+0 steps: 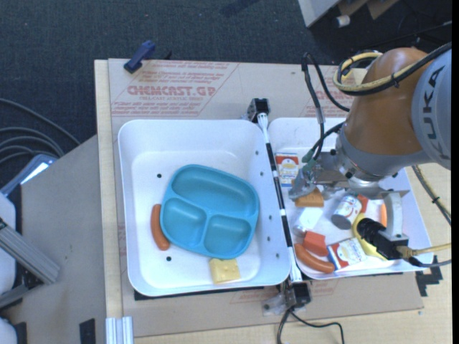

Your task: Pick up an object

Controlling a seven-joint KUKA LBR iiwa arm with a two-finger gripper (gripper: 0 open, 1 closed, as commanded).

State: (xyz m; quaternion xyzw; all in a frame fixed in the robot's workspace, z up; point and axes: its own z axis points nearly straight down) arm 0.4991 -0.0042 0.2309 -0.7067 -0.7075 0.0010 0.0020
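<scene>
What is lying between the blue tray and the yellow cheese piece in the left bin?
Nothing: in the camera view the cheese piece sits just below the blue tray, on bare white bin floor.

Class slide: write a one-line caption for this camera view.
KUKA arm's hand lowered into the cluttered right bin; left bin holds a blue divided plate.

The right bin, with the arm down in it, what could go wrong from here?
1. The right bin is crowded: the gripper sits close among a small carton, a tan wedge and a can, so it may nudge or grab the wrong one.
2. It works near the divider, which it could strike.
</scene>
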